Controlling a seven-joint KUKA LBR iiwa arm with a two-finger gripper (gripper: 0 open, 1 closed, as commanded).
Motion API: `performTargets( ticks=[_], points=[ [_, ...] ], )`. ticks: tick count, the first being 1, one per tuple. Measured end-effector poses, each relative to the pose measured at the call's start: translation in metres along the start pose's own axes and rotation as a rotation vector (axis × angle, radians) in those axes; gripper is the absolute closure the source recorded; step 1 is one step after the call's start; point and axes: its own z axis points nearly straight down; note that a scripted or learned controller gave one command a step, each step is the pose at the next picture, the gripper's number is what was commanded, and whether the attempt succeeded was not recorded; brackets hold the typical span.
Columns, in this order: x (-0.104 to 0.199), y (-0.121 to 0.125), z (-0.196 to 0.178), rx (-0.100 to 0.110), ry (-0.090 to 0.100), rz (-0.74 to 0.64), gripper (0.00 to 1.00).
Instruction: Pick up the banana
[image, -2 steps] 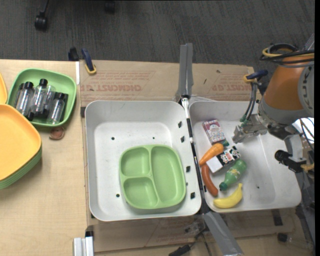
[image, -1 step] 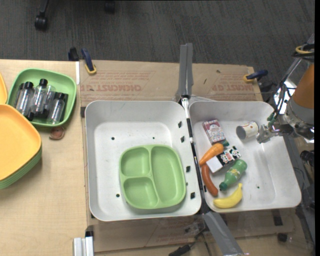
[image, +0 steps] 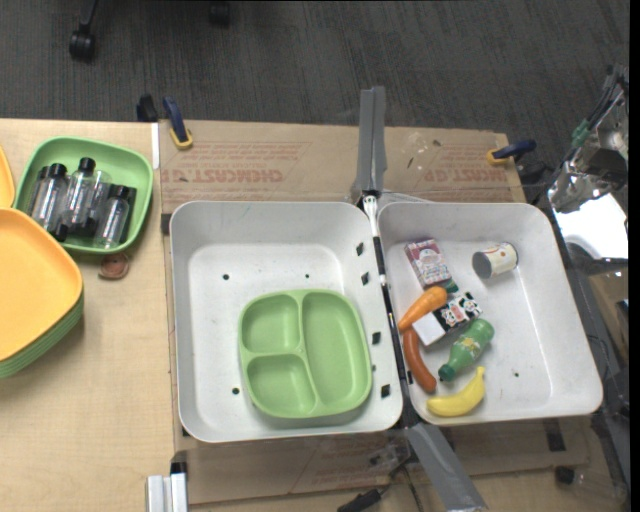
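The banana (image: 458, 395) lies loose at the right bin's (image: 560, 330) near edge, beside a green bottle (image: 468, 347), ungrasped.

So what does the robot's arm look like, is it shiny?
A bit! At the right edge, beside the far corner of the right bin, there's a shiny silver-grey metal part with dark pieces around it and a thin green cable just above. It's probably a piece of the arm, but it's too cut off to be sure, or to make out any markings.
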Motion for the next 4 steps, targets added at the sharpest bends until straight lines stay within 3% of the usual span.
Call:
performTargets(
  ticks=[1, 2, 3, 4],
  points=[
    [0.061, -0.082, 0.028, 0.003, 0.001, -0.07, 1.0],
    [0.04, -0.087, -0.023, 0.002, 0.0, 0.269, 1.0],
    [0.0, -0.079, 0.1, 0.004, 0.001, 0.213, 1.0],
    [-0.005, -0.093, 0.091, 0.004, 0.0, 0.53, 1.0]
  ],
)
